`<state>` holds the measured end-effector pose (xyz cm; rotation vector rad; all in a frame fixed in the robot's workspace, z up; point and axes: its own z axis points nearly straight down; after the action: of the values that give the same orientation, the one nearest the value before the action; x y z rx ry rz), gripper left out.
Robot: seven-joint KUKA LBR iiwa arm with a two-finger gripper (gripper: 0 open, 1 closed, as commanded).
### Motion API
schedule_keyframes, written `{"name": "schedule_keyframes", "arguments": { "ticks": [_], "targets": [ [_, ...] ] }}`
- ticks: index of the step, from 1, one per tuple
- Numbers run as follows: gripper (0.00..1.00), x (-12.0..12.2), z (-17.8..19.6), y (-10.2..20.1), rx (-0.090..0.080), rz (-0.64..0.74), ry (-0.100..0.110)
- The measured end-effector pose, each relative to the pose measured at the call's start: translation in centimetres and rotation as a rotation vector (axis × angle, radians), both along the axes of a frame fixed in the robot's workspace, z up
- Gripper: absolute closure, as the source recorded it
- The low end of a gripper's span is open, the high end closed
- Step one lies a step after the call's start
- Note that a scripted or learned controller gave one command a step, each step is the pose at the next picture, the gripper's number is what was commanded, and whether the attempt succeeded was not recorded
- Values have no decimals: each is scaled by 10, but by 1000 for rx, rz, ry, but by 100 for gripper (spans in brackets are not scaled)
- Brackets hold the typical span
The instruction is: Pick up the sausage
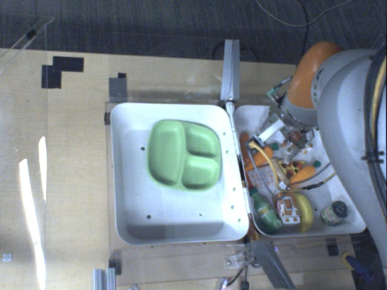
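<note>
In the right bin (357, 225) lies a heap of toy food. A reddish-brown long piece (245, 145) against the bin's left wall looks like the sausage, partly hidden by an orange piece (261, 156). My gripper (283, 133) is low over the back half of this bin, to the right of that piece and behind the heap. Wrist hardware and cables cover its tip. I see nothing held in it.
The left bin (130, 162) holds a green divided plate (183, 154). In the right bin are also a carrot (302, 174), a banana (304, 211), a green item (264, 212), a small box (287, 209) and a dark can (334, 212). The arm (351, 125) covers the bin's right side.
</note>
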<state>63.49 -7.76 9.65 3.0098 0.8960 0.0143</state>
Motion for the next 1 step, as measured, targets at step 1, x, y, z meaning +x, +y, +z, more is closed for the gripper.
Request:
{"name": "schedule_keyframes", "arguments": {
  "ticks": [1],
  "targets": [
    [0, 6, -5, -70, -4, -55, -6]
  ]
}}
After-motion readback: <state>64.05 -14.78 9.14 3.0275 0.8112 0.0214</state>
